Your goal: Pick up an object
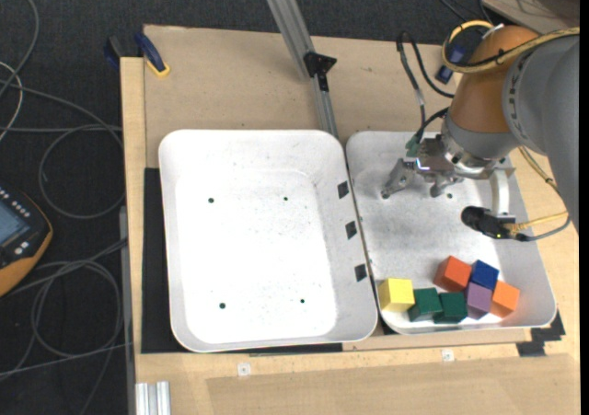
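blocks [451,290] near bin corner, hand [419,185] well apart

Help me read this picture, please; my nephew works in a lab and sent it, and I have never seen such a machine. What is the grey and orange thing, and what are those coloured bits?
It is a robot arm, seen from a camera fixed above the bench, looking down at a slant. The arm reaches in from the right; its gripper hangs over the right bin. Small coloured blocks sit clustered at that bin's near edge: yellow, green, orange, blue, purple. Beside it is the left bin. Nothing is seen between the gripper's fingers.
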